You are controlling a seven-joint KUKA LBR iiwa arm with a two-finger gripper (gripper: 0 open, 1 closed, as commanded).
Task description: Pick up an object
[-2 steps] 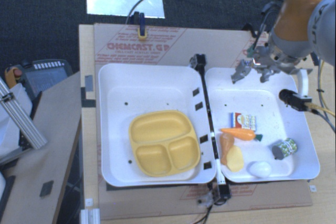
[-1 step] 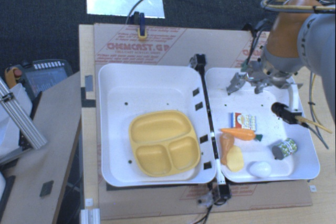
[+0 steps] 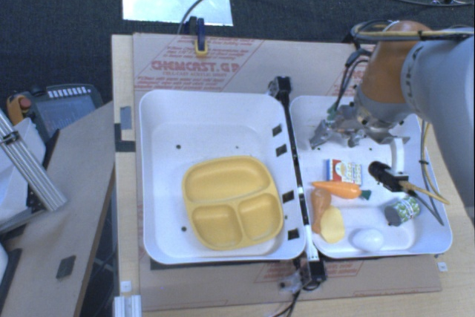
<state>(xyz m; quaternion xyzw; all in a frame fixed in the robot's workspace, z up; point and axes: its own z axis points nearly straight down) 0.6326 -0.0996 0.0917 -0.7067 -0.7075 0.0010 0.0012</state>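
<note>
We see the tool (image 3: 335,131) low over the right bin's (image 3: 429,237) far left part; we cannot tell its grip. A carrot (image 3: 340,189) lies nearer us in that bin.

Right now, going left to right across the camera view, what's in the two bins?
Yellow tray → carrot → white egg → green-and-white can.

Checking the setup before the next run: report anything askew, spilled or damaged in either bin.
Nothing looks spilled or broken. The yellow divided tray sits slightly rotated in the left bin. The toy carrot rests across other items in the right bin.
</note>
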